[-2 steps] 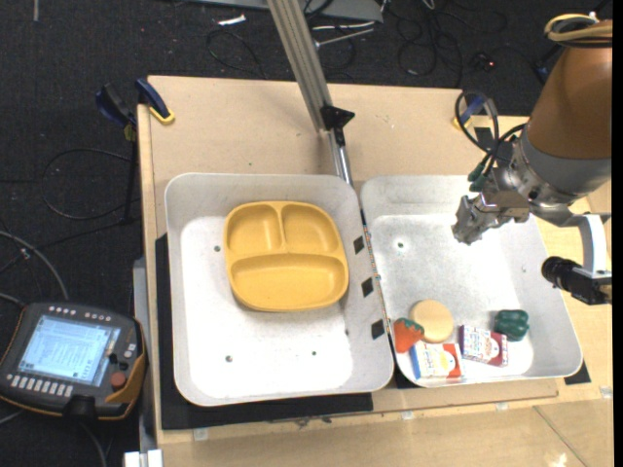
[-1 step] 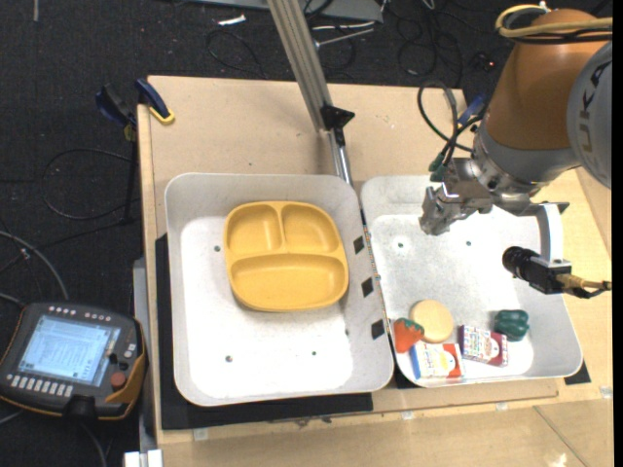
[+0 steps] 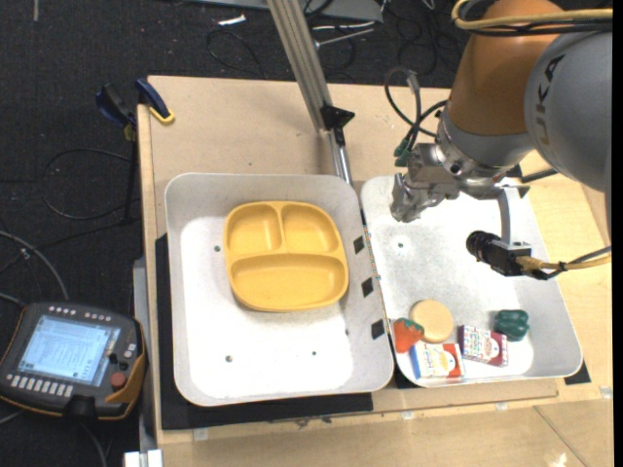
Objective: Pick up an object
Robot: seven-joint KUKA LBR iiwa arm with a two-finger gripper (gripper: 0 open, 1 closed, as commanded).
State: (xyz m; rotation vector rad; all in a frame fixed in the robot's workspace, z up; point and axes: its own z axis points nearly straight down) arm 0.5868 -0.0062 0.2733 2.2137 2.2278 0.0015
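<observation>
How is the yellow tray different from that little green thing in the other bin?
The yellow tray is large, flat and split into three compartments; the green object is small, rounded and undivided. The tray lies by itself in the left bin; the green object sits among other small items near the right bin's front edge. Neither is held.

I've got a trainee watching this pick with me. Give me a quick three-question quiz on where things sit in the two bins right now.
1. True or false: the yellow divided plate lies in the left bin.
2. Which item lies nearest the right bin's front left corner? A) green toy B) red-orange toy C) round tan disc
3. Fill in: the gripper is over the right bin's ____ left corner, away from the items grouped along its near edge.

Key: 1 true. 2 B. 3 far.
</observation>
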